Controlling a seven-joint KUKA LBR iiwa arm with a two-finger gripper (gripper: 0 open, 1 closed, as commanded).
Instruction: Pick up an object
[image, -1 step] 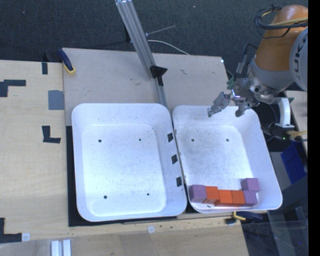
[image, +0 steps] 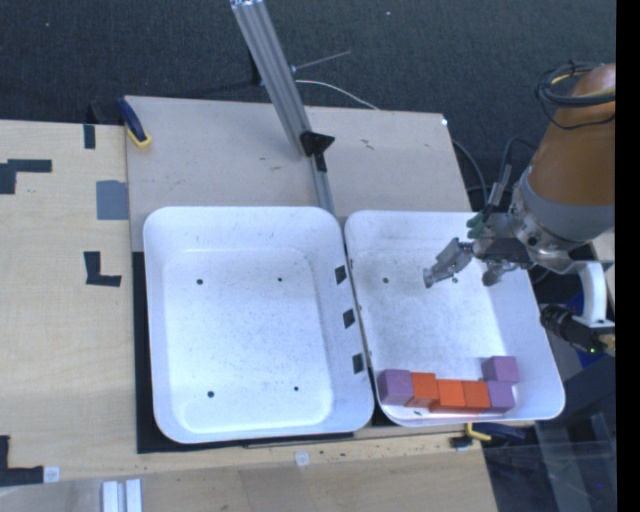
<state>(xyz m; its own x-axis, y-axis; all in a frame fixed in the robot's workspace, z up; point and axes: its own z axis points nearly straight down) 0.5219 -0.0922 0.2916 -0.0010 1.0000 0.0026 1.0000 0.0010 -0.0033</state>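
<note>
Along the near edge of the right bin (image: 400, 240) lies a row of blocks: a purple block (image: 396, 384) at the left, orange blocks (image: 452, 394) in the middle, and two purple blocks (image: 500, 371) stacked at the right end. My gripper (image: 461, 276) hangs over the far right part of that bin, well behind the blocks. It is open, its two fingers are spread wide, and nothing is between them.
The left bin (image: 160, 240) sits beside the right one, their rims touching. A slanted metal pole (image: 285, 90) rises behind the bins. A yellow-and-blue clamp (image: 133, 122) lies at the bench's far left corner.
</note>
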